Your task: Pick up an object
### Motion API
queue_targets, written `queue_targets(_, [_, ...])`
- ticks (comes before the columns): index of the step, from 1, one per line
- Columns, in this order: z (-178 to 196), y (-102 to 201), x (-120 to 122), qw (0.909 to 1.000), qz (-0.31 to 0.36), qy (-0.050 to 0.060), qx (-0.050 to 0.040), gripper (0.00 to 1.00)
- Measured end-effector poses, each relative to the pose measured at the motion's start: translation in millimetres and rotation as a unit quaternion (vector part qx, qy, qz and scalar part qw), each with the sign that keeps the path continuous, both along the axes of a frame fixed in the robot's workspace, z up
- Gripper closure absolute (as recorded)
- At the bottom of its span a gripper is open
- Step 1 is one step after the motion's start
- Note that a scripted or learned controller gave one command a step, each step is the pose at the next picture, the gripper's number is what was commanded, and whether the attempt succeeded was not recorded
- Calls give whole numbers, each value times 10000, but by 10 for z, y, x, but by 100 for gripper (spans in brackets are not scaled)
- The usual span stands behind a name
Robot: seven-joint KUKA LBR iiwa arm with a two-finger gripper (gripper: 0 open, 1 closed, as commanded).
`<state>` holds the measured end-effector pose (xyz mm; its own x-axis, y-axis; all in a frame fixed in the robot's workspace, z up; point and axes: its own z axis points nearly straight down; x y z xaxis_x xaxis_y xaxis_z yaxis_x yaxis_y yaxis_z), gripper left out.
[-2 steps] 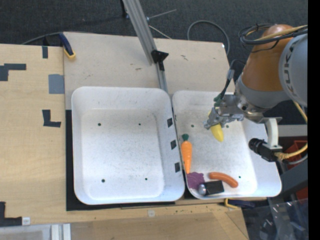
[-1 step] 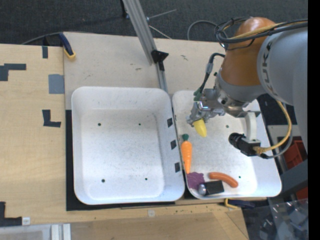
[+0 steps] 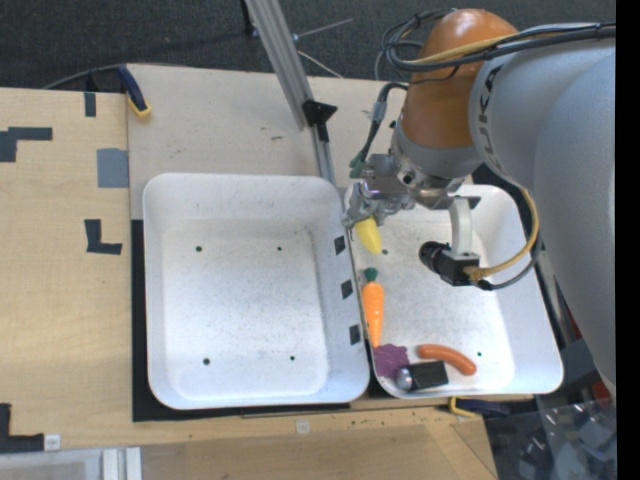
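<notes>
The jaws [image 3: 365, 211] seem clamped on a yellow object [image 3: 368, 233], its long axis pointing down-right.

Two bins sit side by side on the bench [image 3: 60, 298]; the left bin [image 3: 240, 288] lies left of the right bin [image 3: 500, 358], their walls touching. In the right bin, along its left wall, a toy corn cob [image 3: 368, 234] lies farthest back, just under the gripper [image 3: 366, 206]; a toy carrot [image 3: 373, 310] lies nearer the front; a purple toy [image 3: 390, 356], a black block [image 3: 427, 375] and a toy sausage [image 3: 447, 359] cluster at the front edge.

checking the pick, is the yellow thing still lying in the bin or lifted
Cannot tell: the yellow thing sits right under the hand, over the right bin.
</notes>
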<state>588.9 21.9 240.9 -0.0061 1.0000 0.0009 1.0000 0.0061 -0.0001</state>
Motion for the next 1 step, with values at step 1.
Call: queue_targets(1, [-34,408,152,10000,-5,3,-1,100])
